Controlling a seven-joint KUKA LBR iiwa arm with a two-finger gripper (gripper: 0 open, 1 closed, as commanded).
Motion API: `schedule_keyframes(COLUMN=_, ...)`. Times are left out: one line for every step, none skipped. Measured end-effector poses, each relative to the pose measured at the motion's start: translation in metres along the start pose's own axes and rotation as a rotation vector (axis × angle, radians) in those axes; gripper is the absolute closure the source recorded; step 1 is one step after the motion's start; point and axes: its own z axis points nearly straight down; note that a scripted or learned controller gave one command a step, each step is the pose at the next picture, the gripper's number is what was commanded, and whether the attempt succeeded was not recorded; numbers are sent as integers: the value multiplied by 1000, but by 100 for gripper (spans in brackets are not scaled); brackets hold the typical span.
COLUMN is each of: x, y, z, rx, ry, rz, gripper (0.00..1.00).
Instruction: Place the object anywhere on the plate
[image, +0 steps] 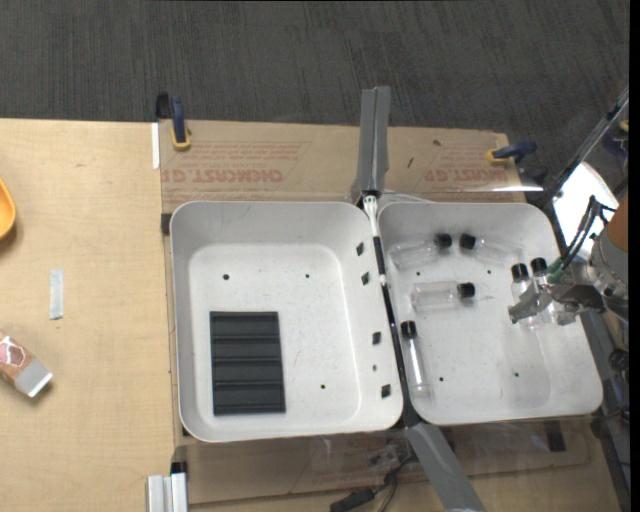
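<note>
The pick is in hand, not the placing; the gripper (530, 308) sits low at the right side of the right bin (480, 395), among clear vials (440, 296) with black caps; I cannot tell how the jaws stand, nor whether a vial lies between them; the dark ridged plate (247, 362) waits in the left bin (190, 300), well apart; next comes a firm grasp, a lift, a leftward carry; the arm enters from the right edge, wrist bent down.

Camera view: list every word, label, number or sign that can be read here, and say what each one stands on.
"CHEMCOAST" is my best reading, seen upside down in red print on the cardboard sheet behind the bins; the letters are blurred, so it is uncertain.
Smaller red lines around that word: too small and blurred to read.
Wrapper of the small packet at the left edge of the bench: nothing legible.
</note>
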Motion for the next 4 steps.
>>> schedule_keyframes(x=64, y=-23, z=-82, rx=1, ry=-1, rz=-49, gripper=100)
schedule_keyframes(x=168, y=0, z=-33, rx=3, ry=-1, rz=-2, gripper=100)
schedule_keyframes(x=252, y=-38, z=-53, rx=3, ry=-2, rz=-18, gripper=100)
schedule_keyframes(x=299, y=-42, z=0, rx=5, ry=-3, rz=-7, gripper=100)
